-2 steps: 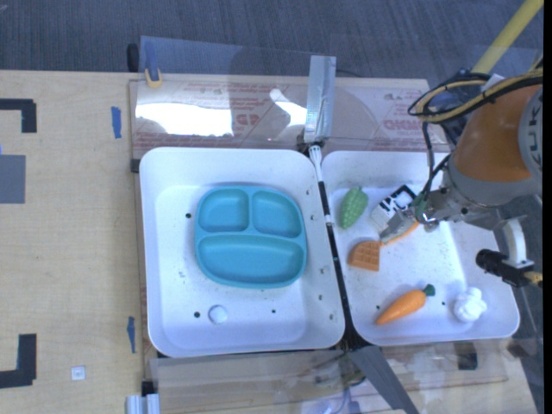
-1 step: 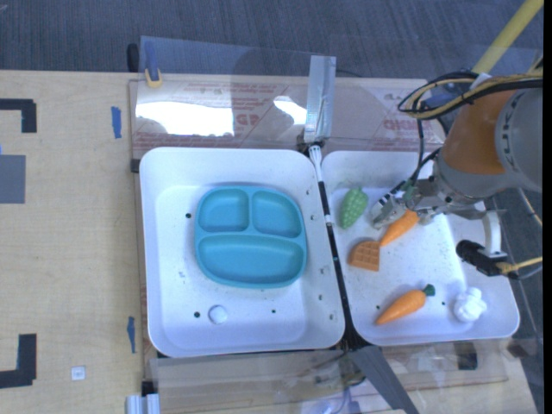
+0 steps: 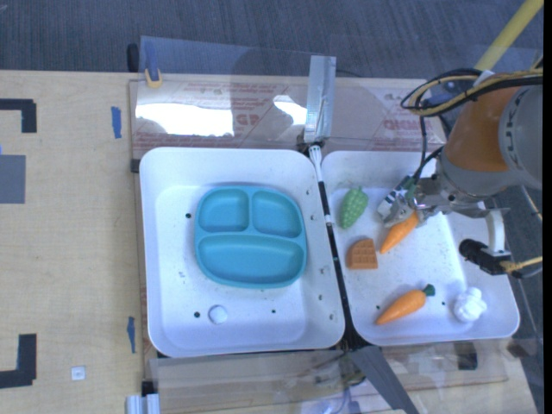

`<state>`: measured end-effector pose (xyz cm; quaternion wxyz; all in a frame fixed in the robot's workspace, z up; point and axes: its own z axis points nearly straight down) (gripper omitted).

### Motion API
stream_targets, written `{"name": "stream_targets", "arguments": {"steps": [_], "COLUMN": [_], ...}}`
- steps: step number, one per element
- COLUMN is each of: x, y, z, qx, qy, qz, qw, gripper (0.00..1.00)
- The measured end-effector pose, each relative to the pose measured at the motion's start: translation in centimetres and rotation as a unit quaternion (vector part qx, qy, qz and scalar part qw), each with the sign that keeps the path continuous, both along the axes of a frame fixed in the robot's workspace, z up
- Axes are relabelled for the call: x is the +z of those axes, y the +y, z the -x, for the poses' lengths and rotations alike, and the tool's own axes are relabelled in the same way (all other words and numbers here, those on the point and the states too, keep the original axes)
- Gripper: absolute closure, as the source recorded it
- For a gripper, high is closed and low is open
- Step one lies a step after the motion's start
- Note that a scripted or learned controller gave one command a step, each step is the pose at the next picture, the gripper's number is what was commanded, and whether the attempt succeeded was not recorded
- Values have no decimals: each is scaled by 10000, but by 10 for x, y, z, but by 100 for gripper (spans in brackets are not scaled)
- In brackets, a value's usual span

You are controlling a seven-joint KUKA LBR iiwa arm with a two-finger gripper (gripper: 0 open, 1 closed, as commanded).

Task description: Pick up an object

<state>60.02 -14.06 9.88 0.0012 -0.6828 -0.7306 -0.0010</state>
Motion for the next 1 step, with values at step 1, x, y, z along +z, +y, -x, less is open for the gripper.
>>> {"name": "stream_targets", "arguments": {"steps": [1], "x": [126], "y": [91], "z": [-20], "qx": [206], "qy": [-55], "qz": [9], "qw": [9998], "gripper": [100]}}
